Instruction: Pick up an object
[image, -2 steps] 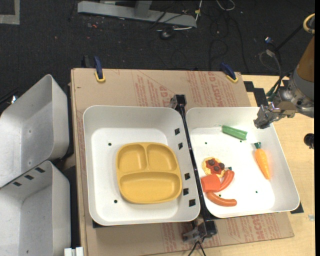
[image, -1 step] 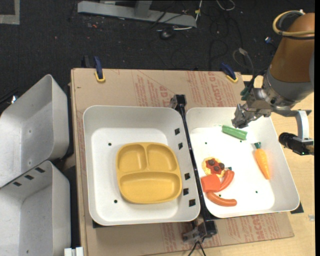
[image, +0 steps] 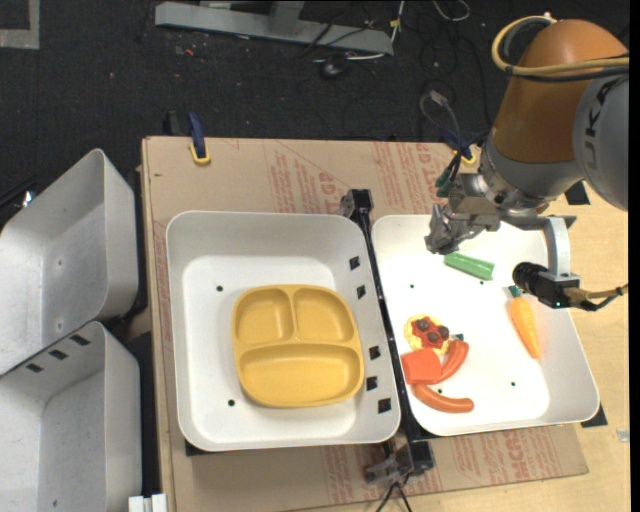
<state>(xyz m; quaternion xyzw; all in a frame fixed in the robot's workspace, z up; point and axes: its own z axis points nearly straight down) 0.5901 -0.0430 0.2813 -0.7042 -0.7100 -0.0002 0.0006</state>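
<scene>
In the right bin (image: 570, 395) lie a green block (image: 470, 265), an orange carrot (image: 526, 325), a small pizza slice with dark dots (image: 428, 330), an orange-red wedge (image: 422, 365) and two red sausages (image: 444, 402). My gripper (image: 441, 238) hangs over the bin's far left part, just left of and above the green block. Nothing shows between its fingers, and their spacing is not clear from this angle.
The left bin (image: 200, 400) holds a yellow divided tray (image: 297, 345). A black divider with clips (image: 375, 300) runs between the bins. Two tilted white bins (image: 60, 300) stand off the bench at the left. Cables and a metal bar lie on the dark floor behind.
</scene>
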